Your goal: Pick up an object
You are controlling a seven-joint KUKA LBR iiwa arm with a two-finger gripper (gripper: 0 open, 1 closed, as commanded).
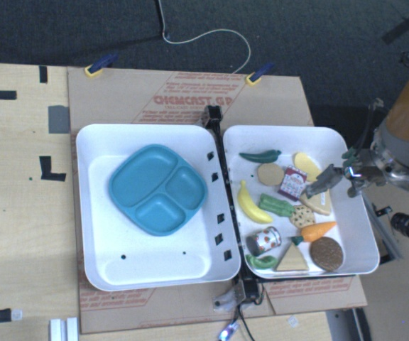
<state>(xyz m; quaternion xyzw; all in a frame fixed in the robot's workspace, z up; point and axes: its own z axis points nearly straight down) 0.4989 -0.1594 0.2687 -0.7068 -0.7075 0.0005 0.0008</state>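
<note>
Right bin (346, 144): crowded with toy food lying close together or touching, from the green pepper (260, 155) down to the brown cookie (326, 253); gaps between items narrow. Left of it, the blue plate (157, 188) occupies the left bin (91, 190), with open white floor below the plate.

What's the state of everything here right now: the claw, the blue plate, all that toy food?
Grey two-finger claw: over the right bin's right side, holding nothing.
Blue sectioned plastic tray: flat in the left white bin, nothing on it.
Yellow toy banana: lying in the right white bin.
Orange toy carrot: lying flat.
Small printed can: tipped on its side.
Round brown cookie: lying flat.
</note>
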